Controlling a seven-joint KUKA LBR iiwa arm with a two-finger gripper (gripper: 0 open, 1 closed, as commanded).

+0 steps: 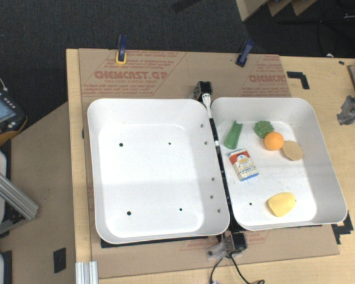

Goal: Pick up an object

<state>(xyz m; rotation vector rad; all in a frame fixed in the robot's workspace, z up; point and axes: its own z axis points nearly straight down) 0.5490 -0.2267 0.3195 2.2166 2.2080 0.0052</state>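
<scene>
You have six small things to choose from, all lying in the right bin (pixel 319 158), each one apart from the bin walls; nearest the divide lies a green elongated block (pixel 233 134), tilted, its top end leaning right; just right of it sits a bumpy green broccoli-like piece (pixel 262 128), and an orange (pixel 274 141), round and bright, touches its lower right side; a tan, flattish round thing (pixel 292 151) lies just beside the orange on the right, touching it or nearly so; below the green block lies a small flat carton (pixel 243 164), white with red and blue print, turned a little askew; well apart from these, towards the near edge of the bin, rests a yellow lemon-shaped piece (pixel 281 204), smooth and a bit lumpy; the left bin (pixel 100 158) shows four dark dots on its floor; both bins sit on a brown cardboard sheet (pixel 165 70) printed in red lettering, laid on the counter and held at its far edge by a yellow-and-blue clamp (pixel 121 51) and a blue clamp (pixel 245 53); what you see of the gripper (pixel 348 110) is a grey metal bit at the right edge, outside the right bin and well apart from every object; you cannot tell how the jaws stand.
</scene>
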